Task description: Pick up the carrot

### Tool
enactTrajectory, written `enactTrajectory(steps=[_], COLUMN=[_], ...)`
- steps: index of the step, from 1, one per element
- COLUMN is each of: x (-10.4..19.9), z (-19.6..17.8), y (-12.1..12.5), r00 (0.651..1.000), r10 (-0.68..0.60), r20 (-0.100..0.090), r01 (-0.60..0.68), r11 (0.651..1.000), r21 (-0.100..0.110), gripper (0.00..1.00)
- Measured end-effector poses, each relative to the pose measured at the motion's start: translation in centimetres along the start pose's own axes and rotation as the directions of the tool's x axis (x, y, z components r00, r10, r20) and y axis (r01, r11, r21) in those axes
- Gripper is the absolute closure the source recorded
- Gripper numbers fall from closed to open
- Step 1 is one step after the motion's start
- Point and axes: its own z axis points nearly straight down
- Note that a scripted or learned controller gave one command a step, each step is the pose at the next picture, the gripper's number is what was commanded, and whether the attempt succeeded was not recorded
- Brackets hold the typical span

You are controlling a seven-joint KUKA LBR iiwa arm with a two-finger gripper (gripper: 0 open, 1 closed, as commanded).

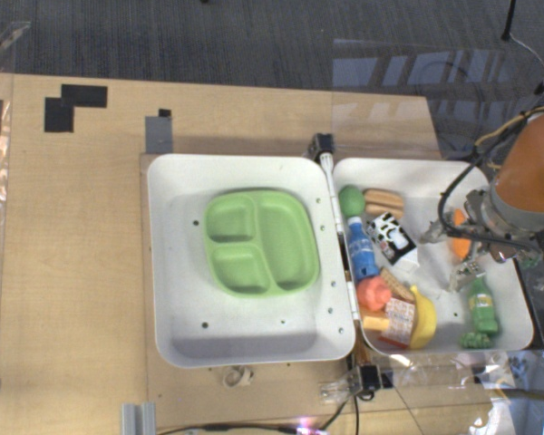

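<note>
Carrot (460, 245) sits right under/at gripper (472, 259) in right bin (435, 175), mostly hidden by wrist, long axis unclear; jaw state can't tell, prob. descending grasp.

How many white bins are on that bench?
2. The left bin holds a green divided plate. The right bin holds the toy food, with the gripper reaching into it from the right.
</note>
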Motion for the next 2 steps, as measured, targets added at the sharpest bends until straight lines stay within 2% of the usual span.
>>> enactTrajectory(steps=[1,2], x=[3.7,6.5], z=[0.0,0.0], y=[1.3,2.2], r00=[0.997,0.966], r10=[0.080,-0.257], r20=[0.007,0.007], r01=[-0.080,0.257], r11=[0.997,0.966], r21=[0.004,0.006], gripper=[0.00,0.00])
